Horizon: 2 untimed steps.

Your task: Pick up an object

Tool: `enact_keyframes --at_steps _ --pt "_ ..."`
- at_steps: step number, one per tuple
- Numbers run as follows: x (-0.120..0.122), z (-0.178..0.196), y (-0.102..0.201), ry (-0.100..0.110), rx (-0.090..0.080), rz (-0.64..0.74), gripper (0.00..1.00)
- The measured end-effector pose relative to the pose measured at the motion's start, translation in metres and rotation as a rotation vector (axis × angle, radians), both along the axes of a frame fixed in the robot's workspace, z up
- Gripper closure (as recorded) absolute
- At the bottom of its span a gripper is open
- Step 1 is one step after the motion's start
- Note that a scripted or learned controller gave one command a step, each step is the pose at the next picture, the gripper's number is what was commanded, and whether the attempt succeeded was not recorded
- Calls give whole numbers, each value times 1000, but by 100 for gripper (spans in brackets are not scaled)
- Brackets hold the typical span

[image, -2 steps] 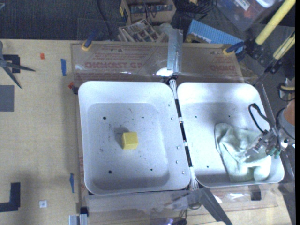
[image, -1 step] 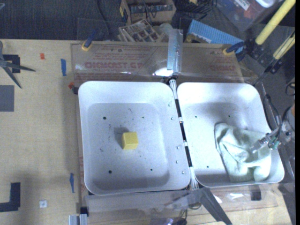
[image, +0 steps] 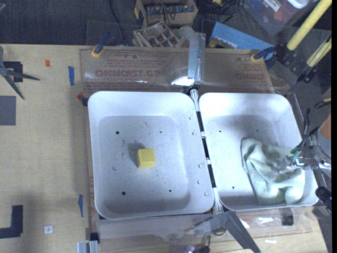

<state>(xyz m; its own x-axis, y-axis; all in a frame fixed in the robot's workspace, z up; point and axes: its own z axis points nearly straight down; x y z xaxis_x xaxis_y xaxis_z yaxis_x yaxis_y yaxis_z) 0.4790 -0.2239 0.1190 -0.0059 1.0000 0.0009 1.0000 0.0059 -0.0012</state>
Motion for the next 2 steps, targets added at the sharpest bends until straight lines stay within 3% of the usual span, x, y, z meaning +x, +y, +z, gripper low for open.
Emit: enact_keyframes --at_steps 1,2 --pt "31 17 7 0 -3 -493 100" --pt "16 -6 18 3 0 -496 100"
